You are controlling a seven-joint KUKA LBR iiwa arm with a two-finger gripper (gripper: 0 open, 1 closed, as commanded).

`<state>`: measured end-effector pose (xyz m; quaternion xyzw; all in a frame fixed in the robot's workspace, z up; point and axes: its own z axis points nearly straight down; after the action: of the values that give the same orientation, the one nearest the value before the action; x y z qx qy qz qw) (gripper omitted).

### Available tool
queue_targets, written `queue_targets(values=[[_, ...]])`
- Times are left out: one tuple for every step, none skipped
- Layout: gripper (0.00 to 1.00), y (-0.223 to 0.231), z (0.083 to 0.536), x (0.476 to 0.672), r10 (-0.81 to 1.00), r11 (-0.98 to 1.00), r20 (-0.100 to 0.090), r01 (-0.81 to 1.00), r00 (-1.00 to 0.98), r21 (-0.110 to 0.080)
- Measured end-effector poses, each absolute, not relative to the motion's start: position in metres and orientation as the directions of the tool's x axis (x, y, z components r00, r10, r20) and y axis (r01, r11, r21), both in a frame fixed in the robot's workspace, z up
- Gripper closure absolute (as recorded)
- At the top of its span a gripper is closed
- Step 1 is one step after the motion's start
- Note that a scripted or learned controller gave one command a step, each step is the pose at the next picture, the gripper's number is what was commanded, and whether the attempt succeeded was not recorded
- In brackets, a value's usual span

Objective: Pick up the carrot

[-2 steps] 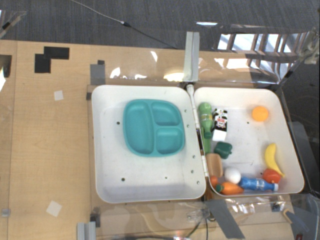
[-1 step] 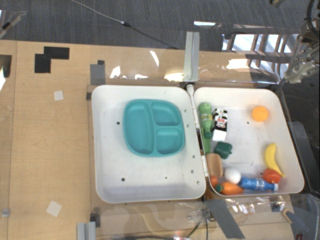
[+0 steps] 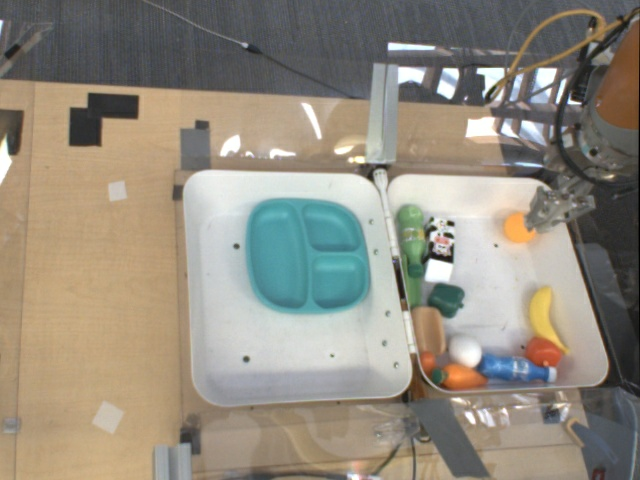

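The carrot [image 3: 460,376] is a short orange piece lying at the front edge of the right bin [image 3: 490,268], between a tan block and a blue bottle. My gripper [image 3: 550,211] hangs over the far right corner of that bin, well behind the carrot. It sits just right of a small orange ball [image 3: 518,228], close to or touching it. Nothing shows between its fingers.
The right bin also holds a green cucumber [image 3: 409,238], a cow-patterned box [image 3: 439,240], a dark green pepper [image 3: 446,297], a tan block [image 3: 428,328], a white egg [image 3: 465,350], a blue bottle [image 3: 515,369], a red item [image 3: 543,351] and a banana [image 3: 541,315]. A teal divided plate [image 3: 306,253] lies in the left bin [image 3: 220,348].
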<state>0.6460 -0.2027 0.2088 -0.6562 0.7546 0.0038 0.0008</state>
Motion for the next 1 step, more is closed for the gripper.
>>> queue_targets(values=[[1.0, -0.2055, 0.0896, 0.5818, -0.999, 0.039, 0.001, -0.999, -0.039, -0.012]])
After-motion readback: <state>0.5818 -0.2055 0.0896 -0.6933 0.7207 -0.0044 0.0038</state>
